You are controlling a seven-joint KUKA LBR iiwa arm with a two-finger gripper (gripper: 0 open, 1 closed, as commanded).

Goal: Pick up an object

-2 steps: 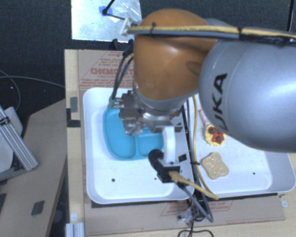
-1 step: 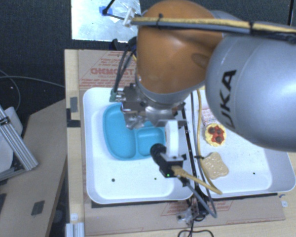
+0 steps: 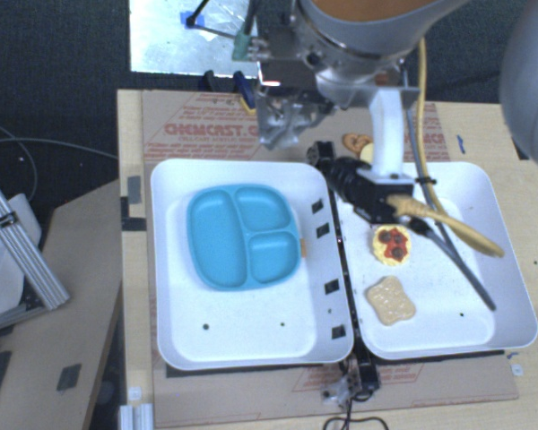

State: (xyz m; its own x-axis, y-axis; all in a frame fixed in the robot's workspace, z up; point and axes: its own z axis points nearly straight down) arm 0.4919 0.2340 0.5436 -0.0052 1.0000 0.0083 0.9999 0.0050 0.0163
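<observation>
- Two shallow white bins sit side by side on a sheet of printed cardboard, the left bin and the right bin touching along their inner walls.
- One blue divided plate lies flat in the left bin, nearer its far side, with three compartments facing up.
- Several small objects lie in the right bin. A round toy pizza with red topping sits near the bin's left wall. A pale cracker lies just in front of it, apart from it.
- A wooden spoon lies on a slant across the middle of the right bin, its handle pointing toward the right wall.
- A thin dark grey utensil crosses under the spoon and runs toward the bin's near right corner. What kind of utensil it is cannot be told.
- A small tan and orange piece sits at the far edge of the right bin, partly hidden and too unclear to name.
- The gripper hangs over the cardboard, just beyond the far rim of the left bin near its right corner, well apart from the pizza, the cracker and the spoon.
- Whether the gripper stands wide or narrow cannot be told from this view, because it is blurred and seen from above.
- The grey arm with its orange band comes in across the top of the view.
</observation>
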